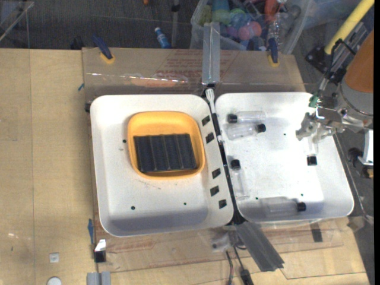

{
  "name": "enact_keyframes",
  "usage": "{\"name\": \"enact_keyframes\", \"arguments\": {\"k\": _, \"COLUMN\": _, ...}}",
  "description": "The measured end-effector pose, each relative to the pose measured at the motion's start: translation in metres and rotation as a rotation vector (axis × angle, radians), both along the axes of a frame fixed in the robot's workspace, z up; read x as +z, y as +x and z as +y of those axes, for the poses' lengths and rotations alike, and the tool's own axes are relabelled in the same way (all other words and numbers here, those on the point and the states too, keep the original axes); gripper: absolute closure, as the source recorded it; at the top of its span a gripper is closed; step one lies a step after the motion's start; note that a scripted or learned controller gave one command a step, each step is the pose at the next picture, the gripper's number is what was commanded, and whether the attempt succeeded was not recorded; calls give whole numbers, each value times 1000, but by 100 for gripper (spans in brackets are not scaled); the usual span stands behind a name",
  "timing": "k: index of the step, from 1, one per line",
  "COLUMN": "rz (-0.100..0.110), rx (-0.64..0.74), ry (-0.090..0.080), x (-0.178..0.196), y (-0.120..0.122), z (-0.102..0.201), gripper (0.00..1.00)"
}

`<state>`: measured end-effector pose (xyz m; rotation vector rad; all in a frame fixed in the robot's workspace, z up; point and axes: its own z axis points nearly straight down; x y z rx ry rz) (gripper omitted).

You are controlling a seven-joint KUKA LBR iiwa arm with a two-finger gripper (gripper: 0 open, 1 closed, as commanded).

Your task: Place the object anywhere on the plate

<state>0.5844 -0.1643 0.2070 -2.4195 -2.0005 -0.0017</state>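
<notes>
An orange plate lies in the left bin. A dark ribbed rectangular object rests flat on the plate and covers most of its middle. My gripper hangs over the right edge of the right bin, far from the plate. A small dark piece sits just below it, and I cannot make out what it is. Nothing shows in the gripper's grasp.
Three clear plastic bottles with black caps lie in the right bin: one at the back, one beside the divider, one at the front. A raised divider with black tabs separates the bins. A crate of colourful toys stands behind the bench.
</notes>
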Motion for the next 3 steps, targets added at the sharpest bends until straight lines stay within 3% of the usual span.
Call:
{"name": "enact_keyframes", "arguments": {"k": 1, "rz": -3, "rx": 227, "ry": -3, "x": 4, "y": 35, "z": 13, "gripper": 100}}
{"name": "enact_keyframes", "arguments": {"k": 2, "rz": -5, "rx": 489, "ry": -4, "x": -26, "y": 83, "z": 25, "gripper": 100}}
{"name": "enact_keyframes", "arguments": {"k": 3, "rz": -7, "rx": 743, "ry": -5, "x": 11, "y": 83, "z": 52, "gripper": 100}}
